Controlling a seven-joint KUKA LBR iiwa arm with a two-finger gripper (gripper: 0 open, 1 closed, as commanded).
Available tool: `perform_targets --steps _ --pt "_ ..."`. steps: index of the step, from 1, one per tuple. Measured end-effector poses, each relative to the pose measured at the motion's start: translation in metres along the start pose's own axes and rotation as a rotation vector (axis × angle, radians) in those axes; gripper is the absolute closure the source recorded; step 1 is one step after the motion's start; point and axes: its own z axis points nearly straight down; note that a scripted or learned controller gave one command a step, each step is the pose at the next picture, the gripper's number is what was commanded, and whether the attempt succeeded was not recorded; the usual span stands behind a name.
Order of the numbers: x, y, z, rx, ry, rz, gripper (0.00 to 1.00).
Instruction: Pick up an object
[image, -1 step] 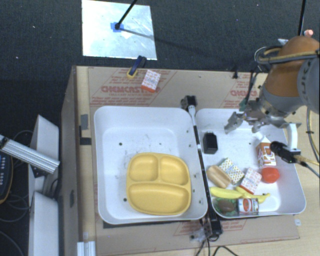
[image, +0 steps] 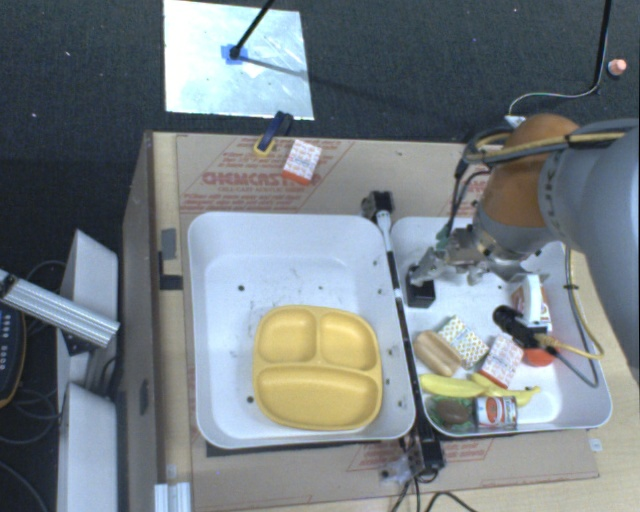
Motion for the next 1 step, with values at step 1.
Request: perform_targets --steps 1 --pt "-0.0104 0.0349 0.0085 -0.008 0.003 -0.004 0.0"
